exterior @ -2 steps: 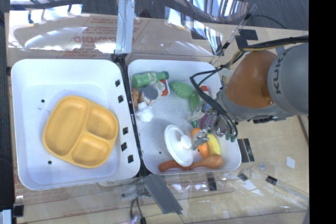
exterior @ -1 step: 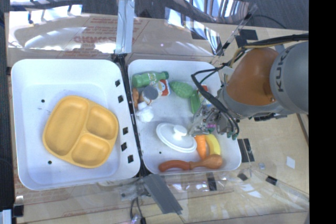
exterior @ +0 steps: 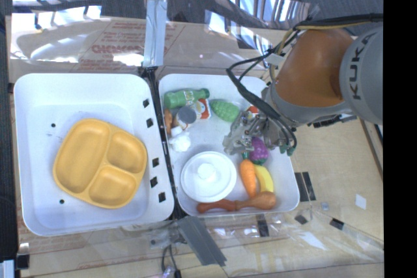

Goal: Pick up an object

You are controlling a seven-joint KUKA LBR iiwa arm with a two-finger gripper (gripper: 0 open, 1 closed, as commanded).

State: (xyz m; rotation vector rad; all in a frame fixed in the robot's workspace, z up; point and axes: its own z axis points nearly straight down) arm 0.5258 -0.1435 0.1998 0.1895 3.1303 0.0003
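The gripper (exterior: 251,137) hangs low over the right bin (exterior: 280,202), near its right-hand middle; whether it is clenched or released cannot be told from this slant. Just beside it, toward the bin's right wall, lies a purple toy (exterior: 260,150), touching or nearly touching the metal. Below that sit an orange carrot (exterior: 248,178) and a yellow banana (exterior: 264,179) side by side. A white round lid (exterior: 208,175) rests left of the carrot. A green bottle (exterior: 184,98) lies at the bin's far edge. The left bin (exterior: 32,140) holds a yellow divided plate (exterior: 99,162).
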